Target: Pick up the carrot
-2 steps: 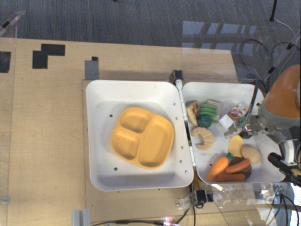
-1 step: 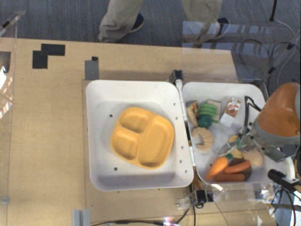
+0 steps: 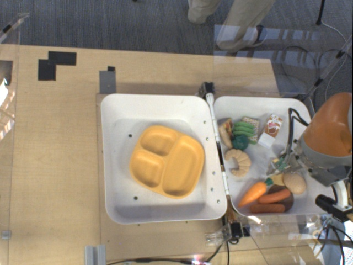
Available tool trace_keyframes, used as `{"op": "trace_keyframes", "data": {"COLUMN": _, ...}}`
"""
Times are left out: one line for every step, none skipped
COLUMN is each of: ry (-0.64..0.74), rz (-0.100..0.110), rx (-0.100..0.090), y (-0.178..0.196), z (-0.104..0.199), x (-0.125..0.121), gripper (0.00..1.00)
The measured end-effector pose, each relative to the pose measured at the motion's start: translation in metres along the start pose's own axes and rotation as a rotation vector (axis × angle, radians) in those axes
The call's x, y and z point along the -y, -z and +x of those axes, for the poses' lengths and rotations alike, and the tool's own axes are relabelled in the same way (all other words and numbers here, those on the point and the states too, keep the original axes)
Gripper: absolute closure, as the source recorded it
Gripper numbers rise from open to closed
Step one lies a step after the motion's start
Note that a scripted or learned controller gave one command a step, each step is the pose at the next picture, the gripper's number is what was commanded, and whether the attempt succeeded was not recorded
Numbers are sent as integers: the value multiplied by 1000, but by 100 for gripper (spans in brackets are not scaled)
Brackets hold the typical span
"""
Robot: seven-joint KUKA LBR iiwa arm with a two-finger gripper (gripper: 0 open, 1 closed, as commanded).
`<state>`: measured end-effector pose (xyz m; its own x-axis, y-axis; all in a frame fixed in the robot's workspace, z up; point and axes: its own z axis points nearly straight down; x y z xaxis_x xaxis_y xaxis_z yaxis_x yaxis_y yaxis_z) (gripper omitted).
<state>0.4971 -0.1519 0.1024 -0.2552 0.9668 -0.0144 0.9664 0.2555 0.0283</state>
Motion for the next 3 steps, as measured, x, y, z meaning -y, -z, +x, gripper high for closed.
{"op": "trace_keyframes", "data": {"ry": -272, "rz": 13, "rx": -6, "y": -13, "z": 39, "x": -54, "gripper": 100}}
{"op": "trace_keyframes", "data": {"ry": -275, "rz": 14, "rx": -3, "y": -14, "z": 38, "x": -53, "gripper": 0}}
{"op": "trace_keyframes", "data": {"ry": 11, "rz": 10, "rx": -6, "y": -12, "z": 24, "x": -2, "gripper": 0}}
